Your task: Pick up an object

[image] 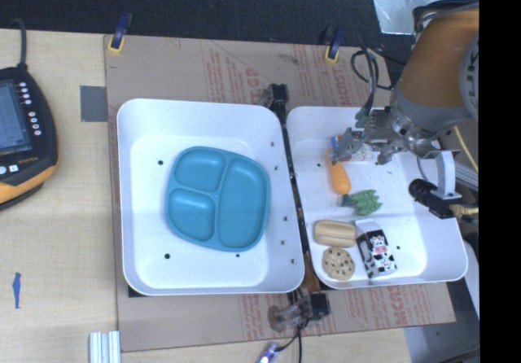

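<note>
A grey robot arm with an orange band (444, 52) reaches in over the right white plastic bin (440, 260), its two-finger gripper (352, 147) hanging just above the top end of an orange toy carrot (340, 178); whether it is spread or pressed together cannot be made out. Below the carrot lie a green leafy toy vegetable (364, 203), a tan bread roll (334, 233), a round speckled cookie (338, 263) and a small black-and-white carton (378, 253). The left white bin (142, 264) holds a blue divided plate (218, 198).
</note>
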